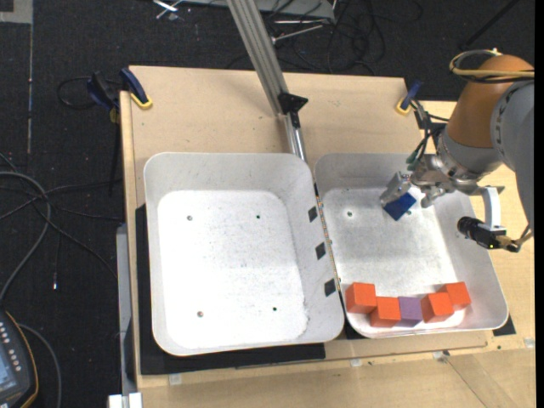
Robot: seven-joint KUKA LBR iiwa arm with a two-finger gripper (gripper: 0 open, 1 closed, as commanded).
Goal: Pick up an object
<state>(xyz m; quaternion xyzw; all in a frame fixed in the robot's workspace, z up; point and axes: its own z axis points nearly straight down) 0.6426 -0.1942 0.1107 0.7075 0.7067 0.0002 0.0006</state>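
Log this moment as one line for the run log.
end effector: shut on small blue block, above right white bin | near wall: four orange blocks, one purple block

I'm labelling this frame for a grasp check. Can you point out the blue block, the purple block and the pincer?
blue block [400, 205]: camera view, on its blue face, at the pincer's tip.
purple block [410, 308]: camera view, on its top face, among the orange blocks.
pincer [410, 189]: camera view, at its fingertips over the right bin.
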